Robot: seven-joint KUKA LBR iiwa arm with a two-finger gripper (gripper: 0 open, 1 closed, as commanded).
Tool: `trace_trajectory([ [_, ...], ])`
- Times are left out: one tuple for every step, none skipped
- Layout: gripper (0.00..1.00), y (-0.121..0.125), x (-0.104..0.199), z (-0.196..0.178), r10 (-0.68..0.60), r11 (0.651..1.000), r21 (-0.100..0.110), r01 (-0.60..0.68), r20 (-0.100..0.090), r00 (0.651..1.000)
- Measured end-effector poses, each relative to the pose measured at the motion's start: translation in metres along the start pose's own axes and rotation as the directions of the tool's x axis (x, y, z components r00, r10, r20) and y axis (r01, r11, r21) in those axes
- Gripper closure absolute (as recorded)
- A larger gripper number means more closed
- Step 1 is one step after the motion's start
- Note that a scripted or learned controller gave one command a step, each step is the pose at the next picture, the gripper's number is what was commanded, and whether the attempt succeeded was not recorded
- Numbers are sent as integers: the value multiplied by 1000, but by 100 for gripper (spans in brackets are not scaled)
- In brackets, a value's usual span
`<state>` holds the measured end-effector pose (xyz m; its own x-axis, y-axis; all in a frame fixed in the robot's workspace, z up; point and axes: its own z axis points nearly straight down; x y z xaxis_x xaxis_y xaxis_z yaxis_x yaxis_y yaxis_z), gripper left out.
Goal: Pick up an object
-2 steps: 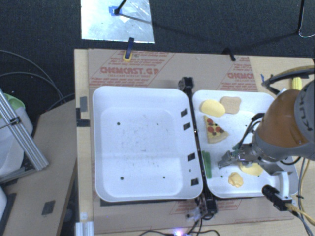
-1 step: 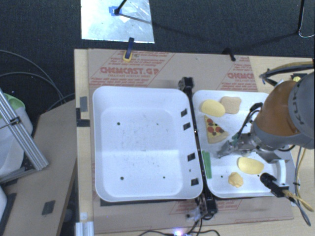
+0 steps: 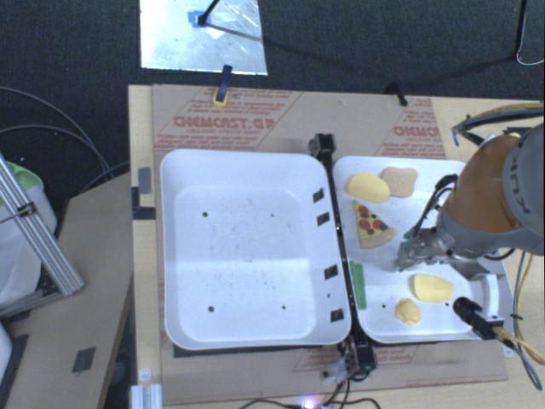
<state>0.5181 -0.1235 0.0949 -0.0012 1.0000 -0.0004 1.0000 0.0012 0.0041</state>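
On the worktop (image 3: 145, 228) the left bin (image 3: 247, 245) sits beside the right bin (image 3: 345, 173), which holds 5 toy foods: a pizza slice (image 3: 372, 225) with red dots, a yellow lemon-like piece (image 3: 368, 187), a tan bread slice (image 3: 398, 180), a small yellow lump (image 3: 408, 312) and a yellow oval (image 3: 433, 289). The pincer (image 3: 412, 251) hangs between pizza slice and oval; whether it is open or closed I cannot tell.

White bins: two, left bin (image 3: 183, 254), right bin (image 3: 426, 324)
Yellow toy foods: three (image 3: 368, 187) (image 3: 433, 289) (image 3: 408, 312)
Pizza slice (image 3: 372, 225): one
Tan bread piece (image 3: 398, 181): one
Green strip (image 3: 358, 285): one
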Motion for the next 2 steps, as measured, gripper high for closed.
trace_trajectory([
  [100,28,30,-9,-6,1000,0,6,0,1000],
  [100,-33,120,-93,-10,1000,1,10,-4,1000],
])
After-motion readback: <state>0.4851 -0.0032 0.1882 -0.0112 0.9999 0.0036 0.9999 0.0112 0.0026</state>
